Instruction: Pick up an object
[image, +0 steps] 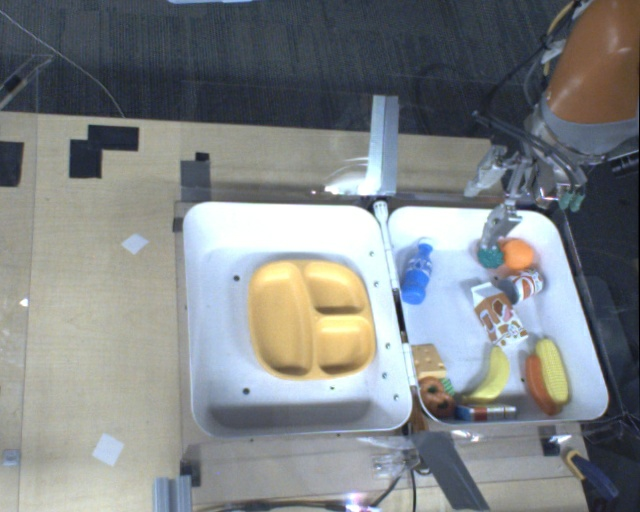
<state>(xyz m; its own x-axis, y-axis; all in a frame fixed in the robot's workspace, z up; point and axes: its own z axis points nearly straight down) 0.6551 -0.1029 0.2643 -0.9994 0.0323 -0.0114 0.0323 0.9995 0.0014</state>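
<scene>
My gripper (495, 238) hangs over the back right part of the right bin (590, 330), under the orange-banded wrist. Its tip meets a small teal object (489, 256), and I cannot make out whether that object is gripped or just lying beneath it. An orange ball (520, 254) sits right beside the teal object. Also in this bin are a blue bottle (415, 272) at the left wall, a patterned packet (500, 318), a banana (490, 375) and a yellow corn-like toy (547, 372).
The left bin (210, 300) holds a yellow divided plate (310, 318). A wooden block (428, 360) and a marker (487, 410) lie in the right bin's front left corner. A small brown and white item (528, 286) lies under the orange ball.
</scene>
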